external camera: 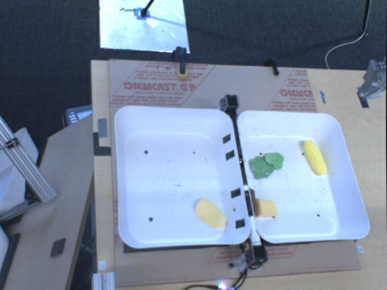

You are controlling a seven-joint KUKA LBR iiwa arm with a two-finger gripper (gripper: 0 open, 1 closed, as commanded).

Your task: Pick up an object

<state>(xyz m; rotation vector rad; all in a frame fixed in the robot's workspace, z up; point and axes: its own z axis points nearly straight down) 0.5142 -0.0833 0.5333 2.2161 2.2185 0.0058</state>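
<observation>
Looking down, we saw a corn cob (314, 157), green leaf (266, 165) and orange block (265, 208) in the right bin (347, 222), a yellow piece (210, 213) in the left bin (130, 222); the gripper's state we couldn't tell.

Two white bins sit side by side on the bench (338, 83), on top of a printed cardboard sheet (158, 82). The left bin (130, 122) has a pale yellow piece (210, 213) down near its front right corner. In the right bin (338, 132), a green leafy thing (266, 165) lies toward the left edge, a yellow corn cob (314, 157) sits further right, well apart from it, and a small orange block (264, 208) rests against the left wall near the front.
</observation>
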